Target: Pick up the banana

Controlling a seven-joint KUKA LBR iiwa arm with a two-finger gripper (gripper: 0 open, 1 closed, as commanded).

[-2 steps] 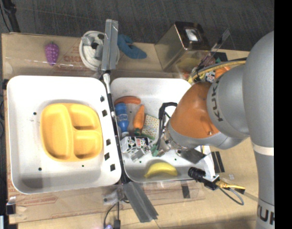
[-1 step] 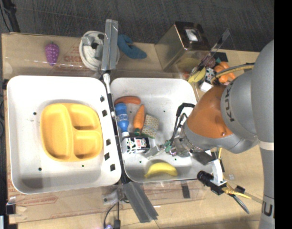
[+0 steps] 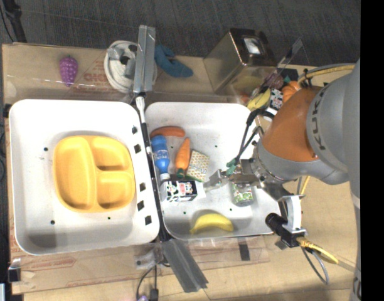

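the banana [image 3: 212, 223] is seen lying in the right bin [image 3: 233, 115], close to its near wall, with the long axis running roughly left to right across the view and both tips curving down toward that wall, so that the arched back faces the middle of the bin. it is plain yellow, smooth and short, with a slightly darker shade at the left tip; no stem detail can be made out. the gripper [image 3: 218, 177] is held above the bin floor, up and to the right of the banana and apart from it, near a small green-topped jar [image 3: 243, 195]. whether its fingers are open or closed cannot be told, since the parts blur together against the white floor. the grey arm [image 3: 330, 137] with its orange band covers the bin's right wall. further left in the same bin are grouped a carrot [image 3: 182, 155], a blue bottle [image 3: 160, 155], a red-orange object [image 3: 167, 132], a patterned packet [image 3: 199, 165] and a black-and-white carton [image 3: 181, 190]. in the left bin [image 3: 29, 130] a yellow divided tray [image 3: 95, 171] is laid. a second small banana [image 3: 260, 99] is partly hidden behind the arm beyond the bins.
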